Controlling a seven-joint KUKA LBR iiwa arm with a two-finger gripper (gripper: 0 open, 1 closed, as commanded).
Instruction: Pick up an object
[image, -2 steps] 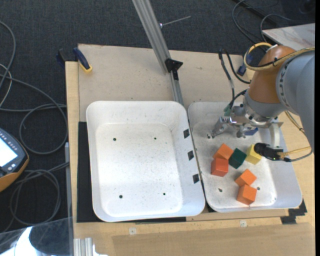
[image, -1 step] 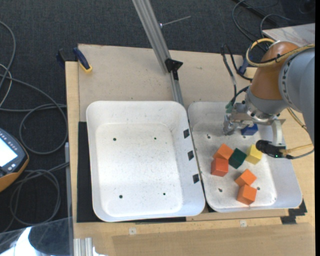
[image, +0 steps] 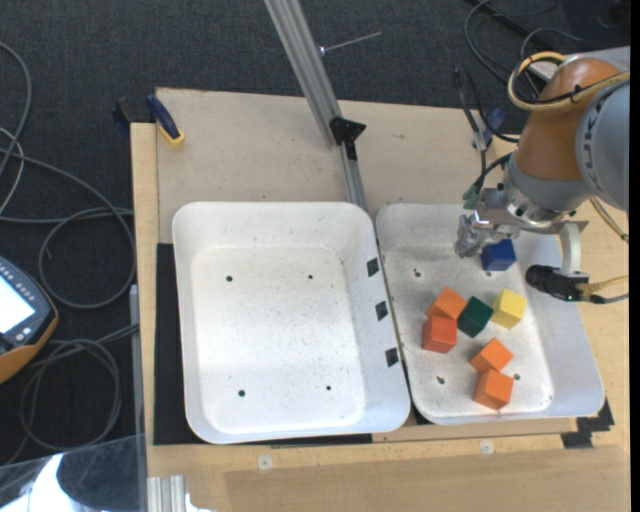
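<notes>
Reaching in over the right shallow white plastic bin (image: 560, 385), the grey arm with its orange band (image: 560, 120) hangs its two-finger gripper (image: 487, 243) above the bin's far end, fingers pinching a small blue cube (image: 497, 254). Nearer the camera than the gripper, on the bin floor, lie four orange blocks (image: 440, 325), then a dark green cube (image: 475, 316) and a yellow cube (image: 508, 308).

A blue and yellow clamp (image: 165, 118) is fixed at the bench's (image: 250, 140) far left corner, with a metal pole (image: 318, 90) mounted mid-back.
</notes>
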